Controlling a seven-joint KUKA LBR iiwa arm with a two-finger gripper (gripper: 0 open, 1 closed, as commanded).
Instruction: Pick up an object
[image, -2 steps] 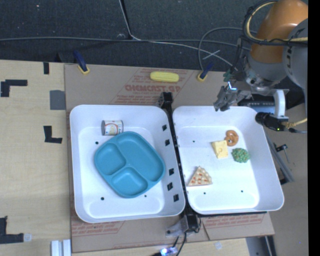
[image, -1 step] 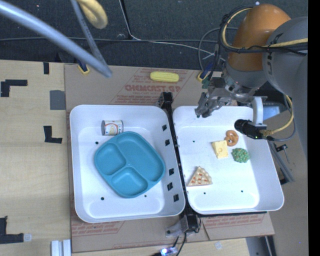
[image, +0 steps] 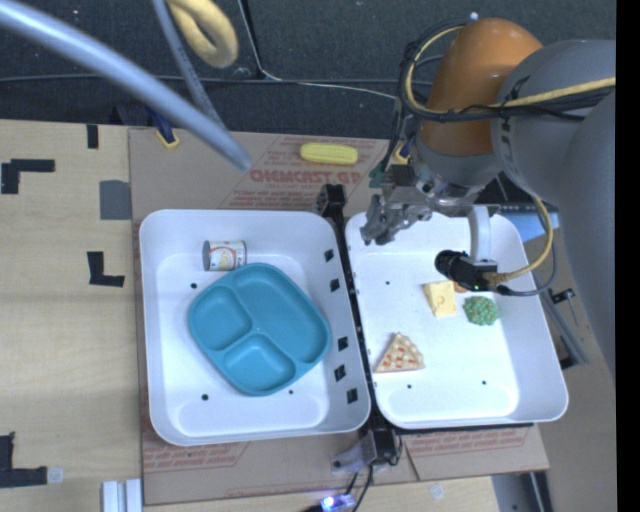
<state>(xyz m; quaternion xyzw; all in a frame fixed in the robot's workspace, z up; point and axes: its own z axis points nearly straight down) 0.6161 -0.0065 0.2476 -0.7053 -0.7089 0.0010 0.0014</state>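
From the fixed camera above the bench we see two shallow white bins side by side, the left bin (image: 160, 300) and the right bin (image: 520, 390), resting on a brown cardboard sheet (image: 280, 175). The arm (image: 480, 90), grey with its orange band, reaches in from the right and hangs over the far left corner of the right bin, close to the divide between the two bins. Its gripper (image: 385, 228) points down there; it is dark and bunched together, and we cannot tell whether it is released or clenched, and we see nothing between its tips. In the right bin lie a yellow cheese-like block (image: 439, 298), just beside a green broccoli-like piece (image: 481, 311) to its right, and nearer to us a triangular pizza slice (image: 399, 354); all three lie apart from the gripper, nearer and to its right. In the left bin a blue divided tray (image: 258, 327) sits in the middle, with a small can (image: 224, 255) lying on its side just beyond the tray's far left edge. On the cardboard beyond the bins lies a yellow banana-like object (image: 328, 153).
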